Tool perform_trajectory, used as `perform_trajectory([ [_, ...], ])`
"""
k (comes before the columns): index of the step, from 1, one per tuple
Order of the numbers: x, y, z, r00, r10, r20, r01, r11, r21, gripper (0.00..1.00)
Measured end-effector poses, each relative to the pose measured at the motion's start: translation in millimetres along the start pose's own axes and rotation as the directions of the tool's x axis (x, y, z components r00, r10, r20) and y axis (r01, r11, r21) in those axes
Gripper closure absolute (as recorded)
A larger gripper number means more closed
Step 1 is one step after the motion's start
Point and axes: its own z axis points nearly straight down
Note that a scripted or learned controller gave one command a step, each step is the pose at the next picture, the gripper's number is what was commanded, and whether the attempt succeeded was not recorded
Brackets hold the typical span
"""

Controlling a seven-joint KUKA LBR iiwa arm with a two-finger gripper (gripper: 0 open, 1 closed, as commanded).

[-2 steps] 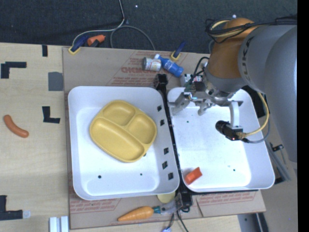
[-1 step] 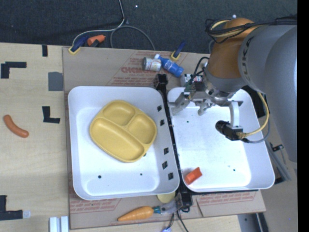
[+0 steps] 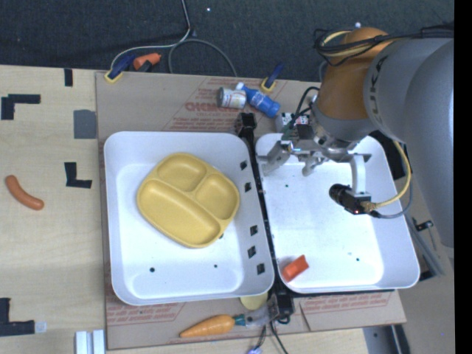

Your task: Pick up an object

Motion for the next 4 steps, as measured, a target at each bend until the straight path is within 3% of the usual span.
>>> perform_trajectory([
  [4,0.0,0.0,0.0,1.000,0.000,0.000,0.000,1.000,0.000,0.00],
])
